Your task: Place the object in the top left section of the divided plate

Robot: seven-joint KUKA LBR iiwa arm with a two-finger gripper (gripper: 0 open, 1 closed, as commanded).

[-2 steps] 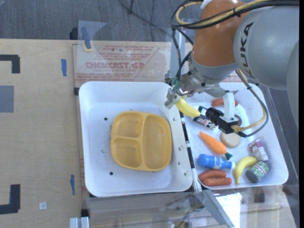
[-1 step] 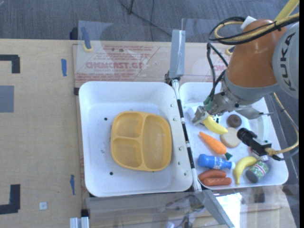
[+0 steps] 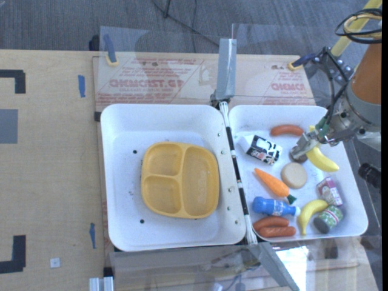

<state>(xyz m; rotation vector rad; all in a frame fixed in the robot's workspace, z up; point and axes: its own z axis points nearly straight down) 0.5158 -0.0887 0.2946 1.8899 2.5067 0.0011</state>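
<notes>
A: Divided plate, yellow, one. It lies in the left bin, roughly centred. Three sections: one long section down its right side, two smaller on its left. The top left section is bare.

B: Object to be placed?

A: Not settled. Nothing can be seen between the fingers; whether the pincer is open or closed, I cannot tell. It hangs low over the right bin, in that bin's upper right part.

B: The relation that counts?

A: The plate lies well apart from the pincer, to its left in the picture and slightly lower, across the divider between the bins. The one arm reaches in from the right, so I judge a carry must cross the full right bin first.

B: Largest to smallest, then, with counts.

A: Tabletop, one. Bins, two. Plate, one. Then the right bin's contents:
- bananas, two: upper just beside the pincer, lower near the bottom
- sausages, two: one at top, one at bottom
- carrot, one, long axis running upper left to lower right
- blue bottle, one
- black-and-white carton, one
- tan disc, one, just below the pincer
- pink packet, one
- dark green item, one, too small to name.
</notes>
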